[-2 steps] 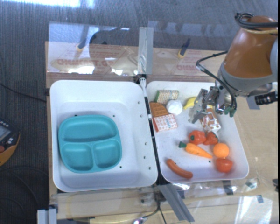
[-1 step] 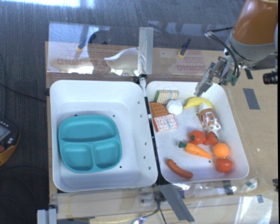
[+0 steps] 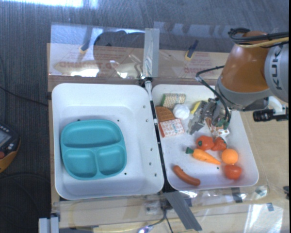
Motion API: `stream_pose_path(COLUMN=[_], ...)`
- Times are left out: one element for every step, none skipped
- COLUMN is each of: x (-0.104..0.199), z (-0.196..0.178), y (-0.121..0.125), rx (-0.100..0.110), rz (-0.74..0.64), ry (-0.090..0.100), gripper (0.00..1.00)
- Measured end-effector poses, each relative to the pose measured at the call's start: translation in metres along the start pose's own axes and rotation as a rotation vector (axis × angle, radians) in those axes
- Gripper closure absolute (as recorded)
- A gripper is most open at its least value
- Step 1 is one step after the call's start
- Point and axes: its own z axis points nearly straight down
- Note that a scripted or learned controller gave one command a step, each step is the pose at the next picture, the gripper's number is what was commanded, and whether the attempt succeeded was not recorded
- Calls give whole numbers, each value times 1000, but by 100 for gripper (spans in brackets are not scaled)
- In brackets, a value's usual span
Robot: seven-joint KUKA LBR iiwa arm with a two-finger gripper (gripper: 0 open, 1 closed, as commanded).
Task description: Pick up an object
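My gripper hangs low over the middle of the right bin, under the orange-banded wrist. It sits just right of a small patterned box and a white round item. A yellow banana shows at its upper left edge. Just below it lie a red pepper-like item and a carrot. Nothing is plainly seen held in it.
The right bin also holds a waffle-textured cracker, a brown slab, an orange, a tomato and a sausage. A teal divided plate lies in the left bin.
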Motion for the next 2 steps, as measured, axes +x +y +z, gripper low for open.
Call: stream_pose_path(x=[-74,-38], z=[-24,7], y=[32,24], rx=[-2,-1], rz=[-1,-331], ry=[-3,-2], gripper=[100,100])
